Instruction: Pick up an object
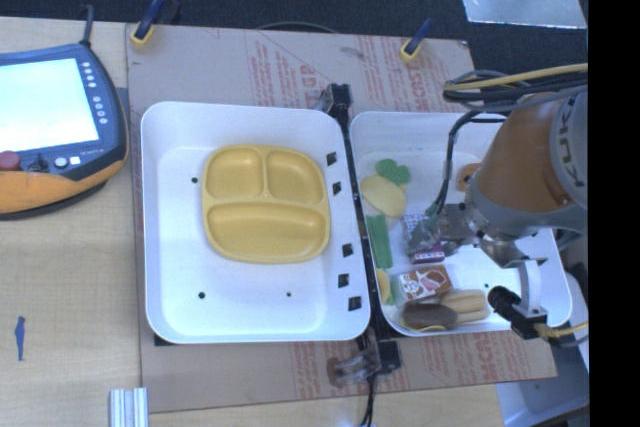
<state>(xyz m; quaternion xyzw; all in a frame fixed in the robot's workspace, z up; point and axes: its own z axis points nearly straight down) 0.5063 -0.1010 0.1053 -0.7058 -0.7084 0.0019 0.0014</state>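
Nearest to me, along the near wall of the right-hand shallow white plastic bin (pixel 556 313), I have a dark brown oval toy piece (pixel 429 316) touching a tan bun-shaped one (pixel 466 303), and just behind them a small red-and-white printed card or packet (pixel 423 283). Everything I might pick sits in that bin, so I will take the bin as my reference.

The grey arm with its orange band (pixel 525 160) comes over the bin's right side, and the two-finger gripper (pixel 432 233) is down near the bin's middle. I cannot tell how far it is open, nor whether it has hold of anything; the metal there is a blur against the clutter.

What my next move turns on: the candidates lie toward the bin's left wall from the tool. A slim green stick-shaped toy (pixel 379 240) lies just beside that wall, its long axis running near-to-far along it. Behind it sits a pale yellow rounded toy (pixel 384 196), then a green leafy one (pixel 393 172) at the far-left corner. I judge the packet closest to the tool.
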